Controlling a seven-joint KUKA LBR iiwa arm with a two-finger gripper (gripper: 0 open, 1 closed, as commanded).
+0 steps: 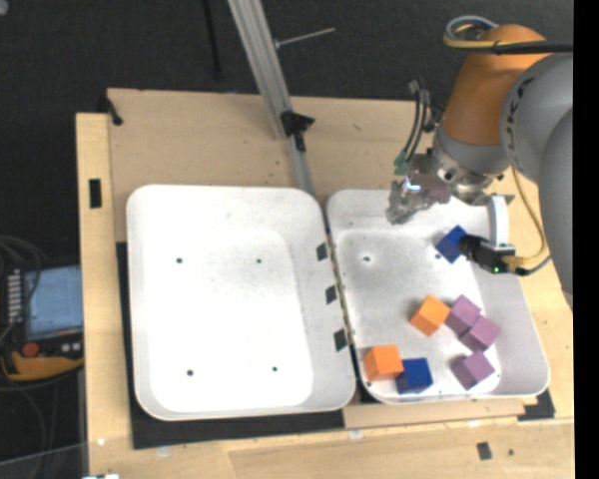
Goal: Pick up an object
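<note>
Dark floor (100,28), tan wooden bench (200,143), slanted metal pole (265,58)

White bins (220,208), orange, blue, seemingly purple blocks (465,315)

We're in a robotics lab here: a plywood bench (230,138) carrying two white bins (225,297), a metal camera pole (265,63) rising behind. Cables and a control pendant (45,312) sprawl on dark flooring left.

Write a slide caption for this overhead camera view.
Robot arm poised over the right bin holding coloured blocks.
</note>
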